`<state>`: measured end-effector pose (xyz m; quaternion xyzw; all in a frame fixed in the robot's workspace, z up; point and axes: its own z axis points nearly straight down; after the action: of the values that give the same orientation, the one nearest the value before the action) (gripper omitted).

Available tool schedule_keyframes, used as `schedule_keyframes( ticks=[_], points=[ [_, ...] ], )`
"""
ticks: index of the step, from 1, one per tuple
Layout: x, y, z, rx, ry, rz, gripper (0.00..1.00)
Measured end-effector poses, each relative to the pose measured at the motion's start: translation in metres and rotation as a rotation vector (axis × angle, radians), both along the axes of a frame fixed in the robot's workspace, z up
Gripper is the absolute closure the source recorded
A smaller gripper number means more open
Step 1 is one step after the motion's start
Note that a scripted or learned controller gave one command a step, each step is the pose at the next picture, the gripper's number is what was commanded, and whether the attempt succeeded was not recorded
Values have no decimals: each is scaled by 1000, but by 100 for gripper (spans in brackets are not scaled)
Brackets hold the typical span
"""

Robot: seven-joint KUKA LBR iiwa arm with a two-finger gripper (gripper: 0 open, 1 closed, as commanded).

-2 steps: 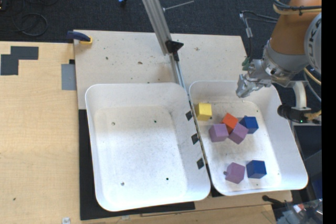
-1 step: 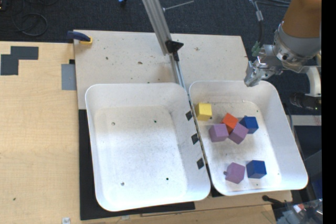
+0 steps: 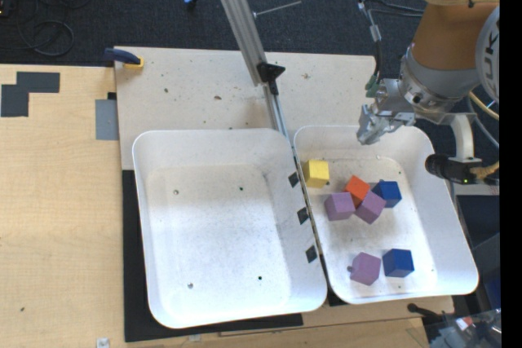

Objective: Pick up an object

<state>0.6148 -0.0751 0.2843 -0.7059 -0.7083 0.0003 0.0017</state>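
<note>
Right, candidates first: they all sit in the right bin (image 3: 440, 200), centre-right of the frame. A yellow cube (image 3: 317, 172) lies nearest the divider at that bin's upper left. Just right of it is a tight cluster: an orange cube (image 3: 357, 187), a blue cube (image 3: 388, 192), and two purple cubes (image 3: 339, 206) (image 3: 370, 208), packed so close that several appear to touch. Lower down, near the bin's bottom edge, a third purple cube (image 3: 365, 267) and a second blue cube (image 3: 398, 262) sit side by side.

My gripper (image 3: 371, 132) hangs over the upper rim of the right bin, up and to the right of the yellow cube and well clear of every block. From this angle I cannot tell how the claw is set; nothing is visible in it, so I count nothing as grasped.

As I read it, the task is barely begun: no cube is lifted, and approach, descent, closure and lift all remain. I'd favour the yellow cube, since it stands apart from the cluster.

The left bin (image 3: 163, 175) fills the middle of the frame, and a slanted aluminium rail (image 3: 241, 12) runs down from the top centre toward the divider.
</note>
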Motion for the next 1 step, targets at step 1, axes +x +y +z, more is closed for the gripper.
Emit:
schedule_keyframes(
  ticks=[1],
  points=[
    [-7, 41, -10, -1, 2, -1, 100]
  ],
)
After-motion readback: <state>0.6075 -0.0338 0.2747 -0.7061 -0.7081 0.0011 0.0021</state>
